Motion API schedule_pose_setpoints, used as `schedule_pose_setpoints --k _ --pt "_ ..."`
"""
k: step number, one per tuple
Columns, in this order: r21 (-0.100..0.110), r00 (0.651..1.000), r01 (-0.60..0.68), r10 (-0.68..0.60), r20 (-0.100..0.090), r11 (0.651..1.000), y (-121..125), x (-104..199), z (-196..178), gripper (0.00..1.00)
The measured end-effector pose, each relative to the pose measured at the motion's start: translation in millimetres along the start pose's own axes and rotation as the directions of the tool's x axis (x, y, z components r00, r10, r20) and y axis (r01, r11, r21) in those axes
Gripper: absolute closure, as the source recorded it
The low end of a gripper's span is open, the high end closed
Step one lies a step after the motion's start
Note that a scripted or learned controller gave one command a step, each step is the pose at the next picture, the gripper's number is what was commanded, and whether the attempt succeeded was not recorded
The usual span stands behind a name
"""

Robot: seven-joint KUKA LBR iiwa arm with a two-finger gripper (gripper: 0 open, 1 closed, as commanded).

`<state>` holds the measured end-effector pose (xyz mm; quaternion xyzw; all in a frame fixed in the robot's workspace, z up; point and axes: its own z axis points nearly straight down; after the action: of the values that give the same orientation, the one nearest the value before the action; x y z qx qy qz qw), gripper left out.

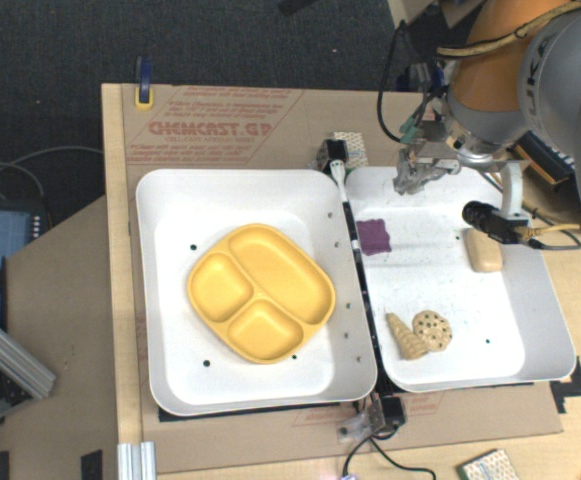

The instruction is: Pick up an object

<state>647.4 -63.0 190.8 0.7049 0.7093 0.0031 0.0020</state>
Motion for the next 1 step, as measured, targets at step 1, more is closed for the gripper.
schedule_pose_setpoints --k 1 --pt "0.000 1.000 -0.008 0.008 0.004 1.000 -19.4 -31.6 -56.8 1.00"
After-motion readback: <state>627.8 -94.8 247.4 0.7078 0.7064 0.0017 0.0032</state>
